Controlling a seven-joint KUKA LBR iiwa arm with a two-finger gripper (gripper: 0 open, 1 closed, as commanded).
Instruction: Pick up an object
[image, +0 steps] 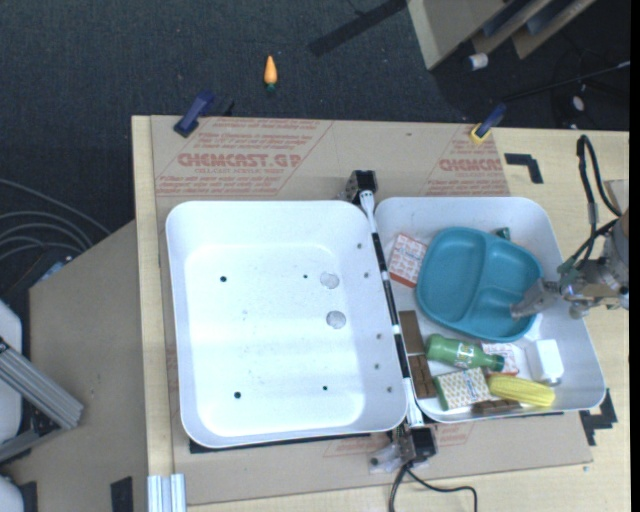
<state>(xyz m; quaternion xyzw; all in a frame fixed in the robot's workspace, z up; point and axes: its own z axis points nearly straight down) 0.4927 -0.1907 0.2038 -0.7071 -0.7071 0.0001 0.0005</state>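
Gripper (528, 303) reaching in low from the right, fingertips at the right rim of the teal divided plastic dish (475, 281) in the right white bin (545, 215) — likely angling for its edge; whether it is open or clamped, cannot tell — green bottle (463, 352) and yellow corn cob (521, 390) lie just below the dish

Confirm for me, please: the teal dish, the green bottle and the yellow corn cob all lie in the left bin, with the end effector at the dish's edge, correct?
Not quite: the bin is wrong. The camera view shows the teal dish, the green bottle and the yellow corn cob all lying in the right bin, not the left bin. The end effector is indeed at the dish's edge.
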